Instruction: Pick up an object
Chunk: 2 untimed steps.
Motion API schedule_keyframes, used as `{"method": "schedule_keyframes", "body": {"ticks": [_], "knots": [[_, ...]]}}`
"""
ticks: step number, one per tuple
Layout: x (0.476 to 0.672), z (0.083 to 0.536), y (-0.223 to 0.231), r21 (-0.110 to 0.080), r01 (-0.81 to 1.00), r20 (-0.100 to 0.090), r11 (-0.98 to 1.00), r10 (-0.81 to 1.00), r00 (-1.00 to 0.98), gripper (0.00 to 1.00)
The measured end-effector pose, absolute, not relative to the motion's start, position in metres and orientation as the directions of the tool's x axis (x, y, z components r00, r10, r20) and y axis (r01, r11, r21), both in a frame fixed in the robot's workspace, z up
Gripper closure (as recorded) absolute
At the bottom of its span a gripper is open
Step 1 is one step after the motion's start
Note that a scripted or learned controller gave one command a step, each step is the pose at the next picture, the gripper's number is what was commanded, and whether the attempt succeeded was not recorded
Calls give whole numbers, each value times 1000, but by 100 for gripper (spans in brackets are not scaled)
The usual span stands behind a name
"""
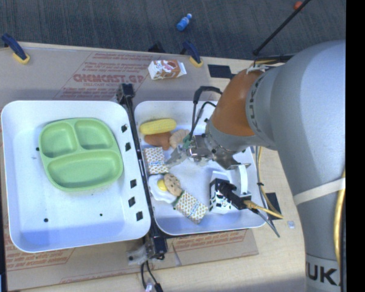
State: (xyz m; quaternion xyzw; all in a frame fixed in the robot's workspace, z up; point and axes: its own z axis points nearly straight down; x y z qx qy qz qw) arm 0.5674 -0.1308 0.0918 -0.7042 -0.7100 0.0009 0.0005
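The right bin (249, 221) holds several small things. A yellow corn cob (158, 126) lies at the back left, with a brown sausage (157, 140) and a round cookie (178, 137) just in front of it. A patterned packet (154, 160) sits by the left wall. Nearer the front are a yellow piece with a cookie on it (166, 185) and a second patterned packet (191, 207). My gripper (181, 153) is low in the bin, between the cookie and the first packet. Nothing is visibly held in it.
The left bin (24, 224) holds a green divided plate (82, 152). A snack packet (166, 69) lies on the bench behind the bins. Blue clamps (15, 47) grip the bench's back edge. The arm's bulk covers the right bin's right side.
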Motion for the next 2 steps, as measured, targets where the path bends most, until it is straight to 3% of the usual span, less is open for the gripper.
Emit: {"method": "schedule_keyframes", "body": {"ticks": [1,2], "knots": [[656,193,-84,2,1000,0,7,1000,-7,0],[574,125,-151,-5,1000,0,5,1000,-5,0]]}}
